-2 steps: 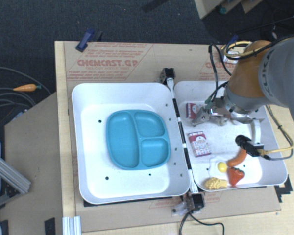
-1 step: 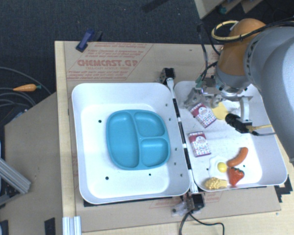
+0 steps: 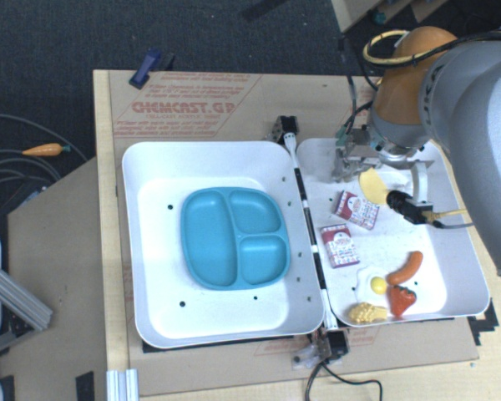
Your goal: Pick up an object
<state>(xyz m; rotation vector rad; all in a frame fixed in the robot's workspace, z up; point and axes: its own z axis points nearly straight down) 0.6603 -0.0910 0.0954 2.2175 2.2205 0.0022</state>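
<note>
My gripper [image 3: 351,159] hangs over the far left part of the right bin [image 3: 463,286], under the arm's orange band. Just to its right lies a yellow disc [image 3: 371,185], close to the gripper, and I see nothing held. Two small red-and-white cartons [image 3: 356,210] [image 3: 340,246] lie nearer the bin's middle. Toward the front sit a sausage [image 3: 405,267], a fried egg [image 3: 376,286], a red pepper piece [image 3: 402,301] and a corn cob [image 3: 367,312].
The left bin [image 3: 150,307] holds a blue divided plate [image 3: 234,236]. A ridge where the two bins meet [image 3: 307,224] runs front to back. The grey arm covers the right bin's far right corner.
</note>
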